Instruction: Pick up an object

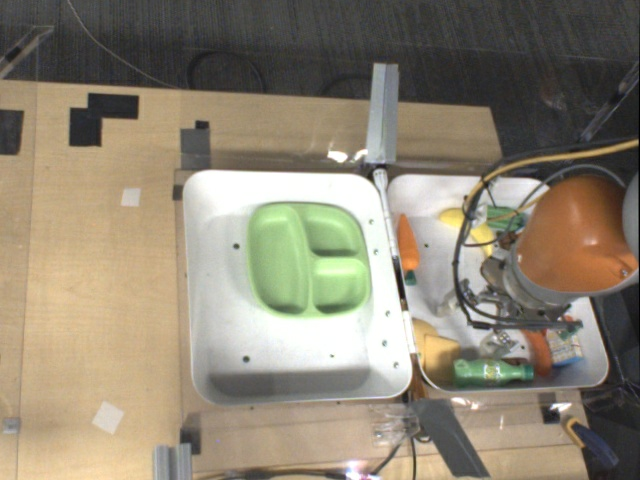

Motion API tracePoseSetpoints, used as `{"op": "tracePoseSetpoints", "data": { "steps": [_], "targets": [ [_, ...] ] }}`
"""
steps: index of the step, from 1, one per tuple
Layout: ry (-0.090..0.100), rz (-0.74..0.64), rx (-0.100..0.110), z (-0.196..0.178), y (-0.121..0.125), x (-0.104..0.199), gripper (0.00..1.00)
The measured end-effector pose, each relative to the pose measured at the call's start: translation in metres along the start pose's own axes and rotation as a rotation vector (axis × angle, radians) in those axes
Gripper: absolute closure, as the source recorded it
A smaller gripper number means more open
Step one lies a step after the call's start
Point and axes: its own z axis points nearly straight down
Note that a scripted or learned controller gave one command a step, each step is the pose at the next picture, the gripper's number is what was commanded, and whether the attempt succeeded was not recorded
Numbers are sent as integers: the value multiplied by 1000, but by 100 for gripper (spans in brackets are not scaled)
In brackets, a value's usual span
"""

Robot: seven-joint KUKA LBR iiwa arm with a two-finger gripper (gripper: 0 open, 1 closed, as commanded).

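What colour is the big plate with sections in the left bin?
Light green plate, clearest in the camera view.

Two shallow white bins sit side by side on the tabletop (90, 298): the left bin (215, 268) at nine o'clock and the right bin (430, 203) at three o'clock. The left bin holds one thing, a green divided tray (305, 258). In the right bin, around the arm (575, 233), I count one green bottle (492, 371) toward six o'clock, one orange carrot-like stick (407, 245) along its nine o'clock wall, one yellow piece (455, 217) toward twelve o'clock, one tan wedge (437, 343), and further partly hidden items I cannot count.
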Motion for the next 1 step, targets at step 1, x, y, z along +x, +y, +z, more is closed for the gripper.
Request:
{"op": "tracePoseSetpoints", "data": {
  "steps": [1],
  "targets": [
    [16,-36,-12,4,-101,-18,0]
  ]
}}
